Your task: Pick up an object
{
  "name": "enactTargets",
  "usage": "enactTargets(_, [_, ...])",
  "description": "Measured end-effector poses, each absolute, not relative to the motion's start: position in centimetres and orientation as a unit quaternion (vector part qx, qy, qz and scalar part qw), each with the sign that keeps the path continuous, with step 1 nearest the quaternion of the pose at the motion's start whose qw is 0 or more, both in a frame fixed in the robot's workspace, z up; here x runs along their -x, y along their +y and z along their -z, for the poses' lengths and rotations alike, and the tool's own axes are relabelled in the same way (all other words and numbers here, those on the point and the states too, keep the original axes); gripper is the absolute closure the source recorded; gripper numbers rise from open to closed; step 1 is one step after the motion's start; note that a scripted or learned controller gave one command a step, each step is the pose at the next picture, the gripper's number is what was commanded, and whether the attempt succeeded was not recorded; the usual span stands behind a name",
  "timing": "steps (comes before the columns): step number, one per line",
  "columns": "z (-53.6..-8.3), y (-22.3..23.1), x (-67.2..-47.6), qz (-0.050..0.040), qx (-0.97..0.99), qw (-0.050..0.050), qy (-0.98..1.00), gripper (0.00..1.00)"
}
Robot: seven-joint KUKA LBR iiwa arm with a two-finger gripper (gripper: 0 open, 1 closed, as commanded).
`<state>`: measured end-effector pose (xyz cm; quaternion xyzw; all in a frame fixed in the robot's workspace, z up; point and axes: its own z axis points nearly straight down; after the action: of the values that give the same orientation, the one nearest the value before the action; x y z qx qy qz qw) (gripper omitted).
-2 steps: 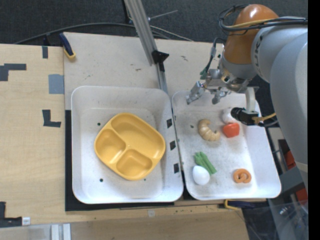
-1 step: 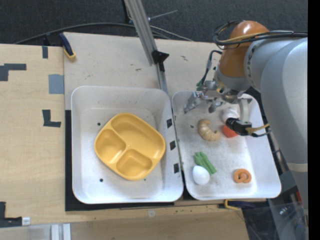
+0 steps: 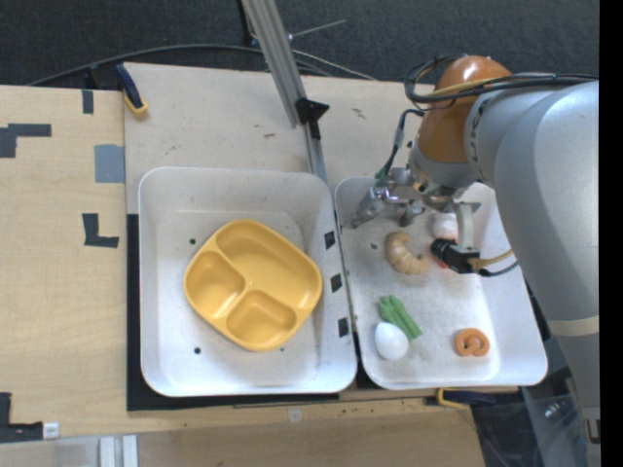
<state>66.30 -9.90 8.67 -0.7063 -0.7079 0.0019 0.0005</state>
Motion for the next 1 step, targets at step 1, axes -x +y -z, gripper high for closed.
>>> enactTargets(1, [-9.85,-9.80,-66.36,-0.0011,0.706,0.000,-0.709,1.00])
